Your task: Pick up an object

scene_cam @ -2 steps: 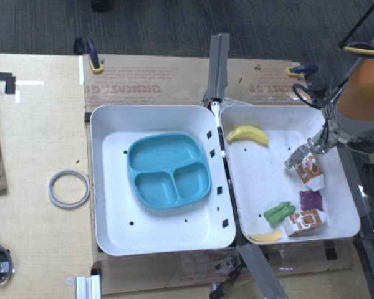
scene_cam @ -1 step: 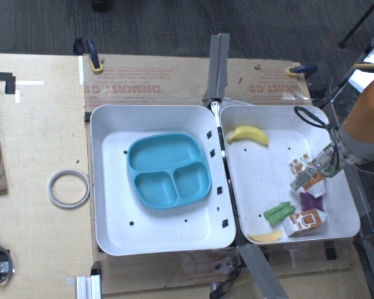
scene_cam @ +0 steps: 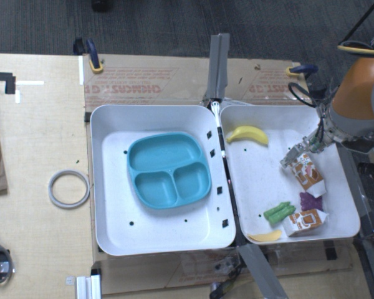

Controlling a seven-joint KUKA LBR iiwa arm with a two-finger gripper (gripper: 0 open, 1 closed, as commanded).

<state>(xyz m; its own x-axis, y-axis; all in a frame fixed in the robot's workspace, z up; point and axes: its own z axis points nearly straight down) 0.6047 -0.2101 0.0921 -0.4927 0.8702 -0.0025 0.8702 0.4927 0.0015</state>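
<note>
The claw (scene_cam: pixel 293 157) is low in the right bin (scene_cam: pixel 249 220), touching a brown-and-white carton (scene_cam: pixel 308 173); I cannot tell its state. A banana (scene_cam: pixel 248 134) lies to its left, well apart.

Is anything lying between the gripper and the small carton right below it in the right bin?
Nothing visible does. The gripper hangs directly over the upper end of the small carton, with no other item between them; the purple item lies beyond the carton's far end.
</note>
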